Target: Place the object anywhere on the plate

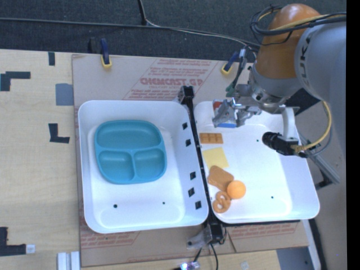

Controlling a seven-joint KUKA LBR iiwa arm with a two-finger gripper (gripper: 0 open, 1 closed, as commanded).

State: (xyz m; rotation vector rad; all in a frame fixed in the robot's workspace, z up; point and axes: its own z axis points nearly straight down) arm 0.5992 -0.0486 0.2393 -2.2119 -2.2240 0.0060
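Object candidates are lying in the right bin [292,201] along its left wall: a waffle-like orange tile [211,138], a yellow slab [215,158], a brown bread-like piece [219,177], an orange ball [237,190] and a pretzel [220,203]. Camera view: the gripper [229,115] is hovering over the bin's upper left corner, just above the tile; finger state cannot be told, and nothing is visibly held. The blue plate [130,151] is sitting in the left bin [101,218]. Judgement: these look like light, rigid toy foods; the ball may roll, so gripping across its middle seems safest.
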